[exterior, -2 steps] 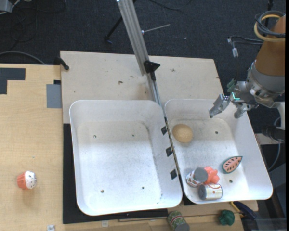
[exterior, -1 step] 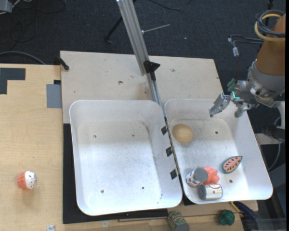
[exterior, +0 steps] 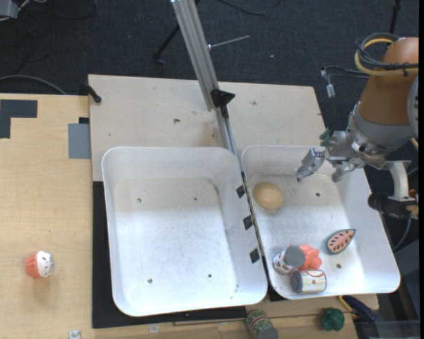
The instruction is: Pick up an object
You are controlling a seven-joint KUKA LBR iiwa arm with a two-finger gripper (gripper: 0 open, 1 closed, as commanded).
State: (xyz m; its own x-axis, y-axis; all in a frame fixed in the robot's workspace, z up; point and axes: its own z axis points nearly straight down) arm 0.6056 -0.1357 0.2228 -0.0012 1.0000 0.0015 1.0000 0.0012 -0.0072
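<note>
Clearly we have several candidates in the right bin, while our gripper hangs above that bin's upper part with its fingers spread apart and nothing between them. Nearest to us is the tan ball, lying alone near the divider; we judge it light and perhaps soft, like foam or a bread roll, so it should yield a little and not slip much if we close across its middle from above. Its roundness means an off-centre pinch could squirt it sideways. Further toward the bin's near corner sits a cluster: a grey piece touching an orange toy, with a small can lying on its side just beside them. These crowd one another, so we would rather avoid them. The watermelon slice lies flat and apart; we judge it thin, stiff and hard to get fingers under. We favour the ball
</note>
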